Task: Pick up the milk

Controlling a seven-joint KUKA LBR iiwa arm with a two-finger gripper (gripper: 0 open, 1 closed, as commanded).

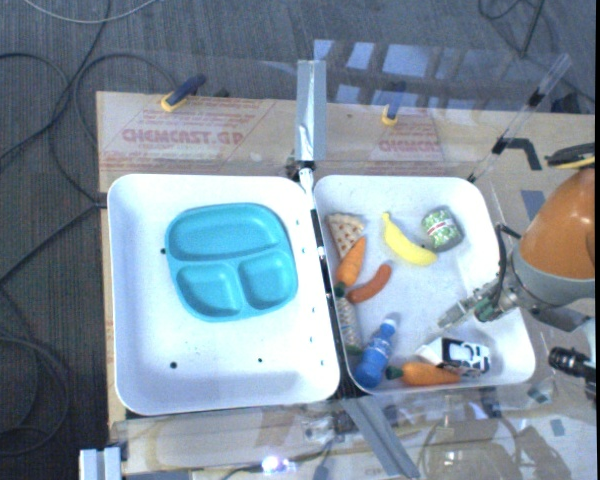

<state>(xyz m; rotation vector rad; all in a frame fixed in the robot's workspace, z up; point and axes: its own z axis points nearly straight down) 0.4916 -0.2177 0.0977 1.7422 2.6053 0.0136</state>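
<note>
Camera view: the milk (464, 354) is seen lying flat near the front right corner of the right bin (500, 230), long axis roughly left-right, beside a carrot (430, 373). The end effector (477, 306) is placed just behind the milk, apart from it; a short move forward and down is judged needed. Finger state cannot be told.

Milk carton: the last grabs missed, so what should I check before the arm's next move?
1. Small white milk carton with black print visible, near right corner of right white bin: ok.
2. Gripper close to the carton, just beyond it: ok.
3. Carton clear of neighbours: not ok, orange toy carrot lies close beside it.
4. Carton upright or lying: cannot tell.
5. Blue plastic bottle apart from carton: ok.
</note>
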